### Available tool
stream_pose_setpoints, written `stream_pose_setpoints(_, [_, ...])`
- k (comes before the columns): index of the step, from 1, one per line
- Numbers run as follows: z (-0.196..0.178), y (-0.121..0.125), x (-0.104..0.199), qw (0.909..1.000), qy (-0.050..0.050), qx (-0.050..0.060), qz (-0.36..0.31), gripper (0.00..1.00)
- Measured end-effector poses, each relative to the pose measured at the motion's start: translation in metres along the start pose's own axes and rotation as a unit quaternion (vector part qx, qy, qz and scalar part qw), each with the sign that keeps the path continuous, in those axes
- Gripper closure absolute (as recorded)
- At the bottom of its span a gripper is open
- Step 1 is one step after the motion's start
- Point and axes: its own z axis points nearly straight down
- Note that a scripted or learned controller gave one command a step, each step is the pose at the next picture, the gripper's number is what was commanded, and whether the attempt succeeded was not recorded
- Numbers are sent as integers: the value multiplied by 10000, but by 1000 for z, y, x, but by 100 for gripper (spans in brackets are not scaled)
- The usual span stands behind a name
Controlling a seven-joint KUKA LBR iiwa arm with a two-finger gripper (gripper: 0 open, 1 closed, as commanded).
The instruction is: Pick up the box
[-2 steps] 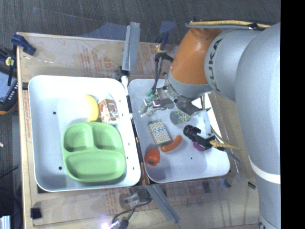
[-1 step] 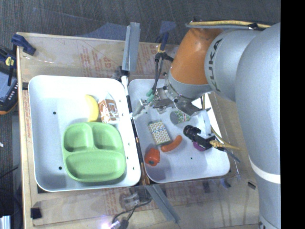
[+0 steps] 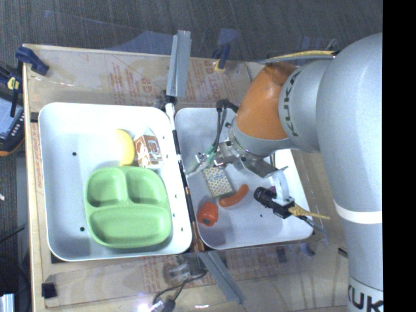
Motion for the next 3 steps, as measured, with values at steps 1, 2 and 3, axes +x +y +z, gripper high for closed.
stream_pose_setpoints(1, [23, -15, -10, 10000, 4, 51, 19, 0])
stream_pose_setpoints(2, [14, -14, -8, 10000, 16, 64, -14, 100])
stream_pose_setpoints(3, [-74, 22, 36, 9969, 35, 55, -784, 100])
